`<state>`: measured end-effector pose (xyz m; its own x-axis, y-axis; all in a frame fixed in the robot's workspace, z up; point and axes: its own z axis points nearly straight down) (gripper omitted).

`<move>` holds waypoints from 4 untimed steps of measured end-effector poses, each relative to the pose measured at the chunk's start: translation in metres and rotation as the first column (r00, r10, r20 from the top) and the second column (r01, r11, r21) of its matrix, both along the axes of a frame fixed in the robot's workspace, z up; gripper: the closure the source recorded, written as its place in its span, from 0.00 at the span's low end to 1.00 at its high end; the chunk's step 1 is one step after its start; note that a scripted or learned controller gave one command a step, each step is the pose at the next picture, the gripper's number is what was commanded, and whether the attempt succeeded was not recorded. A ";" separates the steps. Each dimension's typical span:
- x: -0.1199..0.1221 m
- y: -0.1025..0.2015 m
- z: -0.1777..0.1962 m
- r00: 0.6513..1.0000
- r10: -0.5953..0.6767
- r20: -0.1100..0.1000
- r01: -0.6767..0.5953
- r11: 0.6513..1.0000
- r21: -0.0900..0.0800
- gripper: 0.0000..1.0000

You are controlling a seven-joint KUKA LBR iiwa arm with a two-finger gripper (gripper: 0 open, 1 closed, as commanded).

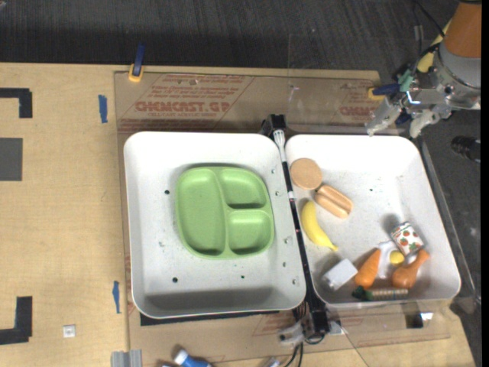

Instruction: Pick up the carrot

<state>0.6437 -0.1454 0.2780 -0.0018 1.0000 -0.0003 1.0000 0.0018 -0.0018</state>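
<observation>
Carrot (369, 267) partly hidden among toys; hand (397, 121) blurred.

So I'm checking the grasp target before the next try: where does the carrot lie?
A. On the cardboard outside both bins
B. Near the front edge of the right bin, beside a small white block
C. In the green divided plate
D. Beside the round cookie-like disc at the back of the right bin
B: the carrot lies near the front of the right bin, next to the small white block.
</observation>
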 end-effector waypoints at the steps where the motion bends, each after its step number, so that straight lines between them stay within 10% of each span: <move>1: -0.058 -0.005 -0.122 0.961 0.276 -0.003 -0.276 0.961 0.003 0.00; 3: -0.159 -0.005 -0.189 0.744 0.668 0.011 -0.668 0.744 -0.015 0.00; 4: -0.154 -0.007 -0.176 0.746 0.666 0.021 -0.665 0.746 -0.034 1.00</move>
<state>0.4896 -0.1521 0.1022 -0.6661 0.7451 -0.0340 0.7449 0.6669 0.0193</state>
